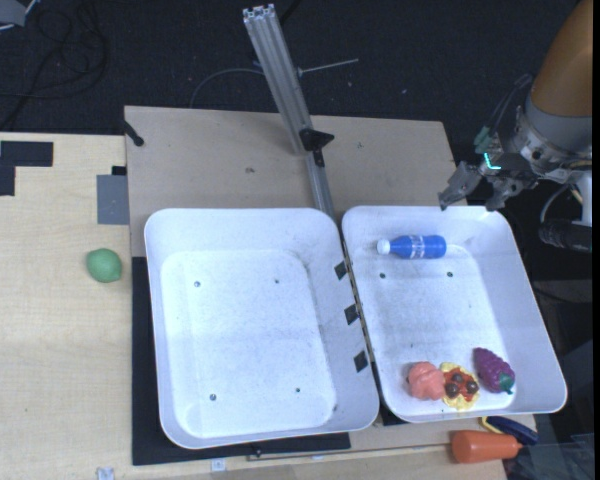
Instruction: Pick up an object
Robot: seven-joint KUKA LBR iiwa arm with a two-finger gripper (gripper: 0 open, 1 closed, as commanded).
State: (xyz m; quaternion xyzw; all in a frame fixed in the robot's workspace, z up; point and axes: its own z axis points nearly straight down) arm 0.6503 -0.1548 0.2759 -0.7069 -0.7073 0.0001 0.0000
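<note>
Camera view is showing the gripper point(472, 190) hanging wide open over the right bin's point(540, 308) far rim, nothing held, blue bottle point(414, 246) lying just below-left, and I'm guessing it's rolling away if nudged.

No readable text, brand, number or sign anywhere. Blue bottle point(413, 246) in right bin point(535, 313): label too small and blurred to make out. Black patches on bench point(40, 298) at left: plain shapes, no lettering.
</note>
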